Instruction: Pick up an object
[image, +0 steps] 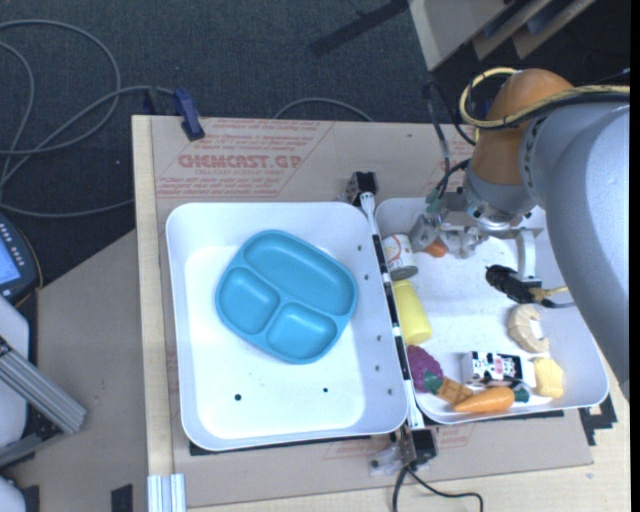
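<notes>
Objects for picking lie in the right bin, and I count several along its edges: a yellow block against the left wall, a purple grape bunch just below it, a toy carrot near the front rim, and a small black-and-white box just above the carrot. A pale round piece and a yellow piece sit toward the right side. I see the gripper low over the bin's far left corner, near a small orange item; whether it is open or closed, I cannot tell. A blue divided plate rests in the left bin.
</notes>
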